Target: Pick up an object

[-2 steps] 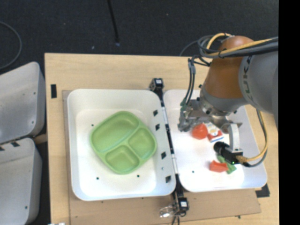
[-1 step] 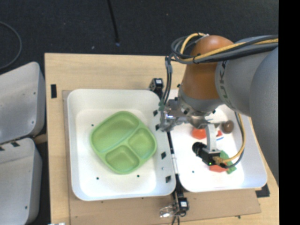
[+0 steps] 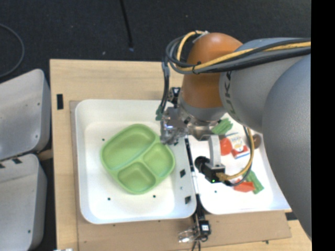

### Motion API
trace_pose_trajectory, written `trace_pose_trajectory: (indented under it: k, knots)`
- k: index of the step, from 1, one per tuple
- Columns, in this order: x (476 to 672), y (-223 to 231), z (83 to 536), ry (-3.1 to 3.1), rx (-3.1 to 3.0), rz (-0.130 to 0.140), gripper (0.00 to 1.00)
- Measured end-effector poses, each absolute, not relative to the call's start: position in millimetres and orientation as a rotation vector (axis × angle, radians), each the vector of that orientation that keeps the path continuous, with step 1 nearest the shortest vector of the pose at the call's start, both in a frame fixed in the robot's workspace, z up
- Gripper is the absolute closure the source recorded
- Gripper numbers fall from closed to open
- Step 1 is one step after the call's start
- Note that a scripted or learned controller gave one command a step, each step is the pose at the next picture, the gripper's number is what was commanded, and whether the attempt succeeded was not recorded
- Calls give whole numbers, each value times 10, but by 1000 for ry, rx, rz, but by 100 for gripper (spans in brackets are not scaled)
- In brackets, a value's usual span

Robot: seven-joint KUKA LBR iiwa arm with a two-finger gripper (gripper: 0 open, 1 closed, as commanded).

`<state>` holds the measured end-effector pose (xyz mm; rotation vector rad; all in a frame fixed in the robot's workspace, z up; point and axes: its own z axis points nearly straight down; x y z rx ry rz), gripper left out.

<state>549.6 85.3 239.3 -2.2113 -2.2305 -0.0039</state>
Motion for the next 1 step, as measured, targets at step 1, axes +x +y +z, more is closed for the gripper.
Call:
trace_pose_trajectory:
  k: [1]
  knots:
    - [5496, 814, 2386, -2224, -2219, 0, 0]
